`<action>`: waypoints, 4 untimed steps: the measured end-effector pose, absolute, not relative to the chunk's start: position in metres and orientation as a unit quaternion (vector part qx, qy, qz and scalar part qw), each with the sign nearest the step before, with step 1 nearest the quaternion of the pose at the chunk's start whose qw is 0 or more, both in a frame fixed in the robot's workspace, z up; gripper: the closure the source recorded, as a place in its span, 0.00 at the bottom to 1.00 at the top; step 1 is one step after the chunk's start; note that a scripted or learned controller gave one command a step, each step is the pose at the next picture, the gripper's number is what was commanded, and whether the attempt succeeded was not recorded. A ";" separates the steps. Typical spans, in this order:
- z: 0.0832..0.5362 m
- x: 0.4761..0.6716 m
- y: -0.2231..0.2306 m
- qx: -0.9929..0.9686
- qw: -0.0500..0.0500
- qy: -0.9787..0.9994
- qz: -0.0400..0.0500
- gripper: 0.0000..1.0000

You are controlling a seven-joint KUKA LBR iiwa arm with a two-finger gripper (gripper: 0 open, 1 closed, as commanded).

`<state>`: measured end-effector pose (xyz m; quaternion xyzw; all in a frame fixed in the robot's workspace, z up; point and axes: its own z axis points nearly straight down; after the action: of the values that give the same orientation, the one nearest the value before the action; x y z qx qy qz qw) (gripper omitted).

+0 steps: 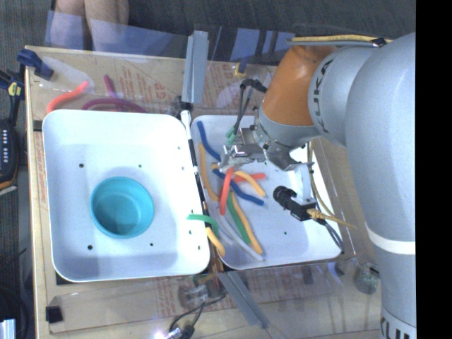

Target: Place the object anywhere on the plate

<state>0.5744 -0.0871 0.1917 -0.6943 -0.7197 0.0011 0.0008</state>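
- The left bin (113, 196) holds a teal plate (122, 205), a round shallow dish sitting left of the divider between the bins (195, 182).
- A green strip (203, 219) lies across that divider, one end over the left bin's rim.
- The right bin (311, 249), just right of the divider, holds a loose pile of thin flexible strips: a blue one (208, 149) nearest the divider, then orange (204, 171), red (227, 189), yellow (244, 226) and a second blue one (248, 196).
- The gripper (229, 162) hangs right of the divider, low over the pile's upper part; its fingers appear spread, with nothing visibly pinched.
- The grey arm (374, 133) with its orange band (296, 83) fills the space farther right of the divider.
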 end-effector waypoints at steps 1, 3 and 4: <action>0.191 0.487 -0.035 -0.539 0.002 -0.843 0.001 1.00; 0.217 0.507 0.103 -0.500 0.001 -0.866 0.001 1.00; 0.231 0.556 0.056 -0.429 0.000 -0.903 0.000 1.00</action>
<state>0.5561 0.0558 0.2307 -0.4293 -0.9032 0.0003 -0.0002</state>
